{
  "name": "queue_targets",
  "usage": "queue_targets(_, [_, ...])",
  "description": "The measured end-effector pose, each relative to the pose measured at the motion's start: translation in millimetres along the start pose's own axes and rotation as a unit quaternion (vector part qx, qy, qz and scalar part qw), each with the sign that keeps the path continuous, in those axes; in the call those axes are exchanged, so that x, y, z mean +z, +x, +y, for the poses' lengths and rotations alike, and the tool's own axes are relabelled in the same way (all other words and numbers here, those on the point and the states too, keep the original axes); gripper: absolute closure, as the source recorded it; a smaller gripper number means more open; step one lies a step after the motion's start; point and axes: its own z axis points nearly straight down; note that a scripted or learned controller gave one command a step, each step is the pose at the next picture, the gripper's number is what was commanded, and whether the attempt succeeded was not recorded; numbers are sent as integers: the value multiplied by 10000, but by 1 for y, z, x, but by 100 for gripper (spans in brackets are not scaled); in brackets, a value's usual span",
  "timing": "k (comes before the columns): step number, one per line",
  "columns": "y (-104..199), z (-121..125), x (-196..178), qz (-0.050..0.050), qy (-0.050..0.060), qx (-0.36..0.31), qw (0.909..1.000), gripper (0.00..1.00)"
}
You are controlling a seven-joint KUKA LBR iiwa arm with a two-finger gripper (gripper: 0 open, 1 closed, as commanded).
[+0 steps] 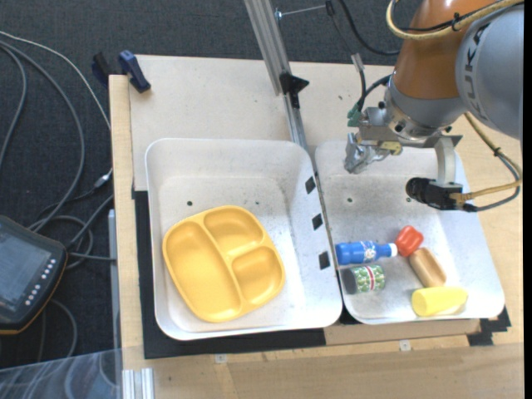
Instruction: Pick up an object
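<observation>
From the overhead camera, the gripper (pixel 359 158) hangs over the far part of the right bin (pixel 478 248), nothing between its fingers, and honestly I can't tell if they're spread or pressed together. All the small stuff sits along that bin's near side: a blue and white bottle (pixel 363 250), a green can (pixel 365 278) just nearer, a red-capped brown bottle (pixel 421 258) to their right, and a yellow block (pixel 439 300). The left bin (pixel 166 160) holds a yellow divided tray (pixel 222 261).
</observation>
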Motion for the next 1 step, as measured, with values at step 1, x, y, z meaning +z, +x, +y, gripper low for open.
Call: queue_targets(1, [61, 2, 7, 2, 16, 2, 10000, 100])
